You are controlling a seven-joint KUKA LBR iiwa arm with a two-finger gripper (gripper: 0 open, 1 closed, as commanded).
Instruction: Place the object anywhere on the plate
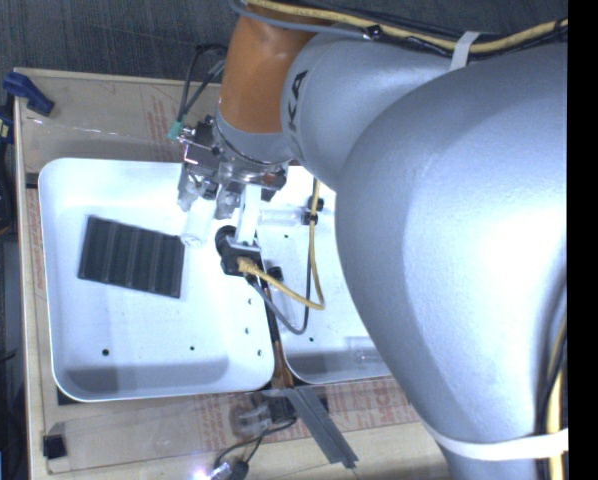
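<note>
A dark grey ribbed plate (131, 256) lies flat in the left part of the left white bin (69, 183). My gripper (205, 208) hangs over that bin's upper right area, just right of the plate's top right corner. A small pale, see-through item (193, 237) shows right below the gripper, close to the plate's right edge. Whether it is held or resting on the bin floor is unclear. The grey arm with its orange band (259, 78) covers much of the view's right half.
The right bin (329, 366) is mostly hidden under the arm. A yellow cable (291, 293) loops down over the divide between the bins. A blue clamp (27, 92) sits at the bench's top left corner, and a metal bracket (314, 426) at the front edge.
</note>
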